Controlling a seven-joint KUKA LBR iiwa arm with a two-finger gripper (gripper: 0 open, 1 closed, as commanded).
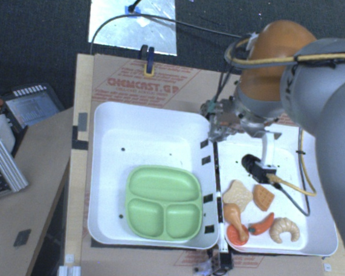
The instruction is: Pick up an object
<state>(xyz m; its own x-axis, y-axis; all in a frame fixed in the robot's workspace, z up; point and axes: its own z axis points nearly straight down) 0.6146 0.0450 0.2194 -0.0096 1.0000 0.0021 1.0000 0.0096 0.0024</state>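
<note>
1. The pincer [217,134] hangs over the divider between the two bins; its finger state cannot be told.
2. Toy foods lie in the right bin [315,236]: bread slice [238,194], waffle [263,198], drumstick [235,220], chili pepper [262,223], croissant [285,229].
3. A green divided plate [164,202] sits in the left bin [113,159].

Grey arm [330,77], orange band [278,44], yellow cable [305,177]

Your grey arm [331,101] reaches in from the right, orange band [277,56] uppermost, wrist angled down, with the gripper [220,132] hanging low near the view's centre.
</note>
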